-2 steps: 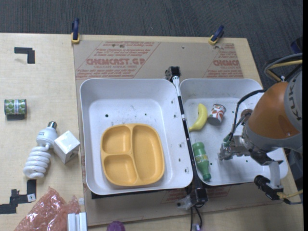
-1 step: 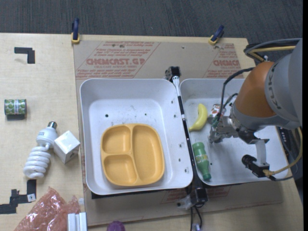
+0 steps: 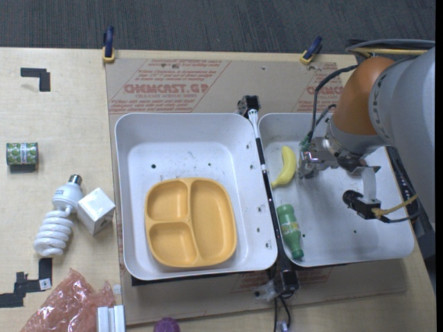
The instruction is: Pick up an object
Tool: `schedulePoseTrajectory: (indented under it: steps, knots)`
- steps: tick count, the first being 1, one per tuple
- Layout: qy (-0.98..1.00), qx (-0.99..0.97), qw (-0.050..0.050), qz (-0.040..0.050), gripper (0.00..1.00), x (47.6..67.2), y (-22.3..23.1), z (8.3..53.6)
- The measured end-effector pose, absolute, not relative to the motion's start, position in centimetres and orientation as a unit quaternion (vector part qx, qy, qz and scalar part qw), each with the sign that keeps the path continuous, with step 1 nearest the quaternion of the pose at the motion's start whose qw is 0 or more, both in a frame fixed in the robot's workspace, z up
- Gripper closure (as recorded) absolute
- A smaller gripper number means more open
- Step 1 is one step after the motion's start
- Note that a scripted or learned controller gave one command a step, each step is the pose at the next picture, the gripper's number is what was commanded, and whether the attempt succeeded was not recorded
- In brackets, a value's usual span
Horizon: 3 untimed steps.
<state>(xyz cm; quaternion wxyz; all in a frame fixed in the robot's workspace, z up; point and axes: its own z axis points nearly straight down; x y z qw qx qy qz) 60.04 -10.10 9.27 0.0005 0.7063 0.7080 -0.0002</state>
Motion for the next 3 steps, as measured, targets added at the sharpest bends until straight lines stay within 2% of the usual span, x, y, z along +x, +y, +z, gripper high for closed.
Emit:
schedulePoseTrajectory:
  steps: [1,2,3]
  knots:
    - [0.706,0.708,0.000,-0.0002,0.00,53.4,-10.9,9.2]
    - [0.707,0.707,-0.016,-0.0102,0.00,63.9,-10.2,9.0]
    - [0.707,0.707,0.000,-0.0003,0.00,56.9,-10.8,9.2]
